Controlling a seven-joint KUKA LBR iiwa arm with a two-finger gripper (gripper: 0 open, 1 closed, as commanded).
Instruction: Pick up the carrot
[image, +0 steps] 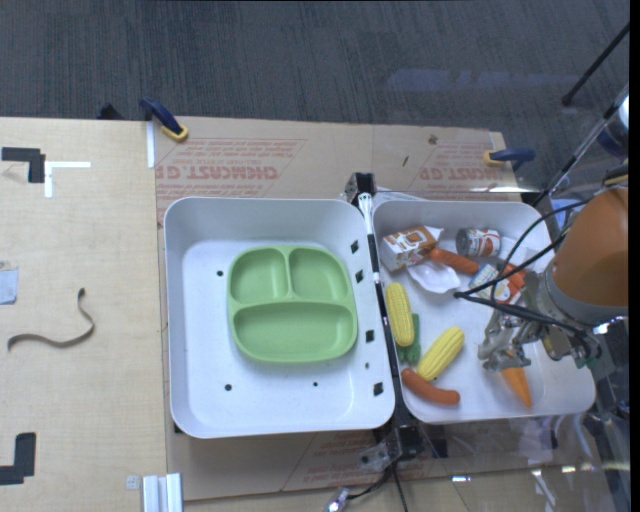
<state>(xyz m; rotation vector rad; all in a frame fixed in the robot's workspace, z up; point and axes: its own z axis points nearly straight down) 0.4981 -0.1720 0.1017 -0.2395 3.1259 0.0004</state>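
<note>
- Carrot (517, 385): we log it at five o'clock in the right bin (560, 405), tip toward the near wall.
- Gripper (497, 350): just above the stub end; finger spread we cannot tell.
- Risk: a grip on the tapered end may slip.
- Neighbours: corn cob (441, 352), sausage (431, 390) at nine o'clock, apart.

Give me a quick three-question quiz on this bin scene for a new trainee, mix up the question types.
1. True or false: the green divided plate lies in the left bin.
2. How many corn cobs are in the right bin?
3. The carrot lies: A) on the plate, B) in the right bin just below the gripper, C) on the cardboard.

Key: 1 true. 2 two: one by the divider, one tilted beside it. 3 B.
</note>
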